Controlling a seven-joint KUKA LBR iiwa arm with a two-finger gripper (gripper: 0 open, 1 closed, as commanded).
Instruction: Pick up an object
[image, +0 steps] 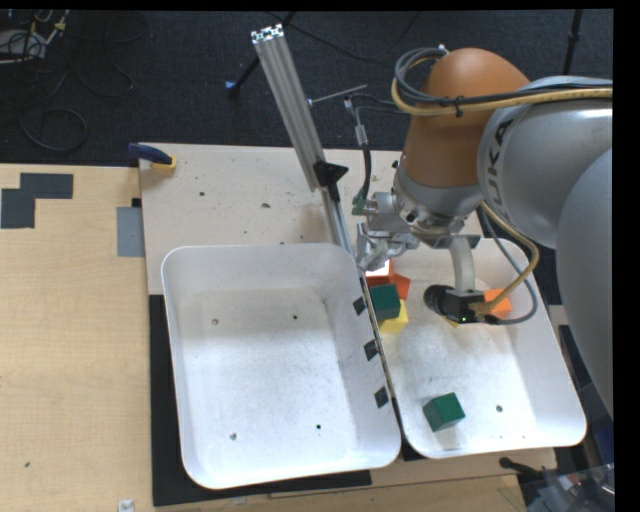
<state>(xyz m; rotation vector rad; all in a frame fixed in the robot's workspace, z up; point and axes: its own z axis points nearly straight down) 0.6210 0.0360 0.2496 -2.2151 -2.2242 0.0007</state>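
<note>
Camera view showed the approach step: the gripper (378, 243) was poised over stacked blocks (386, 300) at the right bin's (540, 400) upper left corner, jaw state undeterminable, so a descent and closing were judged needed.

The gripper (377, 250) hangs over the right bin's (530, 400) far left corner, above stacked blocks (386, 300); a green cube (443, 410) lies nearer.

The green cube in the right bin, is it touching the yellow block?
No. The green cube sits alone near the right bin's front, well apart from the yellow block stacked with others at the divider.
</note>
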